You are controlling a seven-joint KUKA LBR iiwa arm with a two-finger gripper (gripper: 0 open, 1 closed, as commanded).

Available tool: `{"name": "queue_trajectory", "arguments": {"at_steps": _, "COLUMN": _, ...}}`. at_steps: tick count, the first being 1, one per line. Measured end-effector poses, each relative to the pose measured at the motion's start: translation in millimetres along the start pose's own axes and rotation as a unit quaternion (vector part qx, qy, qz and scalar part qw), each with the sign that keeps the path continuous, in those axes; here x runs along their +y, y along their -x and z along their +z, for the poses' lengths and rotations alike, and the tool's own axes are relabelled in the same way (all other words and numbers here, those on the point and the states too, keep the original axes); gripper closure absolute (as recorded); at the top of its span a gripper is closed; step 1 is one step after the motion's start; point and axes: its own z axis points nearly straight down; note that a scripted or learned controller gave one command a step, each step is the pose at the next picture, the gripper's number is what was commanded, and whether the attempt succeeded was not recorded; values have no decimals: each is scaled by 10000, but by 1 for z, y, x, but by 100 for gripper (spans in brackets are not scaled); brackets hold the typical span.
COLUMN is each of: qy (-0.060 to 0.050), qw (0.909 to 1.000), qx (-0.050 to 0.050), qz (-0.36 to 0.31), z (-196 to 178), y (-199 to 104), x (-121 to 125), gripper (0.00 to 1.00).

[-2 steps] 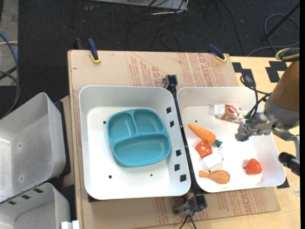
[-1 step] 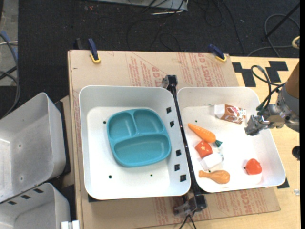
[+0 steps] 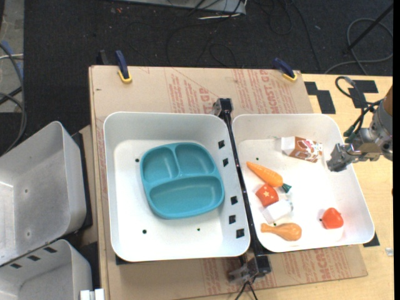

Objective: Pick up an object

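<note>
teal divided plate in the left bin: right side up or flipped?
Right side up. The teal plate lies flat in the left bin with its three compartments facing the camera, raised dividers visible between them, nothing in them.

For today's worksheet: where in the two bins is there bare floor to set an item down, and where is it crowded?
Left bin: bare strips around the teal divided plate. Right bin: bare between carrot and red pepper, below the gripper. Crowded from carrot down to drumstick.

**Arm reaching in from the right**

The grey arm enters at the right edge, its wrist angled down and leftward. The gripper (image 3: 338, 159) hangs low at the arm's left end, dark and partly blurred.
</note>
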Motion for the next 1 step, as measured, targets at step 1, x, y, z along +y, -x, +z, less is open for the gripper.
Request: {"name": "queue_trajectory", "arguments": {"at_steps": 1, "qy": -25, "qw": 10000, "qx": 18, "qz": -14, "z": 15, "y": -48, "x": 3, "gripper": 100}}
